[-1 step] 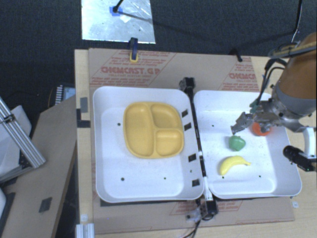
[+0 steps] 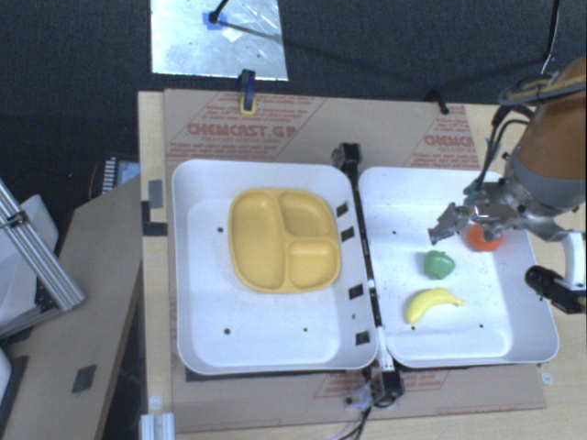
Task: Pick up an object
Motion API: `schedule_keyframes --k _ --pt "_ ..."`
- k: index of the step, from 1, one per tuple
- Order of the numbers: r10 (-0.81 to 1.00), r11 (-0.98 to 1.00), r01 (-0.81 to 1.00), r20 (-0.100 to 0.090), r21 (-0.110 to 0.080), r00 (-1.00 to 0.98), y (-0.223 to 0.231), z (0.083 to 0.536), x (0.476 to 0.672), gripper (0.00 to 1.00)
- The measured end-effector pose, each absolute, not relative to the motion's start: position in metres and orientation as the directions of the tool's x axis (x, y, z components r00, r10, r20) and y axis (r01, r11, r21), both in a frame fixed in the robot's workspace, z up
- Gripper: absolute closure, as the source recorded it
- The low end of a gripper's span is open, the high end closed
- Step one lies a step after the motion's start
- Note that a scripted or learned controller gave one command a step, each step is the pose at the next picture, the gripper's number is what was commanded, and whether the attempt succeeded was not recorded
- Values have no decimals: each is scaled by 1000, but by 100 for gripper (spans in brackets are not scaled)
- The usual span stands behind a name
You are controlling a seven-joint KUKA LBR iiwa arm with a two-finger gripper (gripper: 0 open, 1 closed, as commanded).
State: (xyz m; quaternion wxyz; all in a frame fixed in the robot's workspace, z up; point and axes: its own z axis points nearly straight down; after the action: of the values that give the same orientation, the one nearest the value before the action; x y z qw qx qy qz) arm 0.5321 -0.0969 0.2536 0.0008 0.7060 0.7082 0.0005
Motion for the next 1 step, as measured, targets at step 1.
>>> schedule_keyframes --k 1 --pt "1000 1 1000 1 -2 -1 -97 212 531 0"
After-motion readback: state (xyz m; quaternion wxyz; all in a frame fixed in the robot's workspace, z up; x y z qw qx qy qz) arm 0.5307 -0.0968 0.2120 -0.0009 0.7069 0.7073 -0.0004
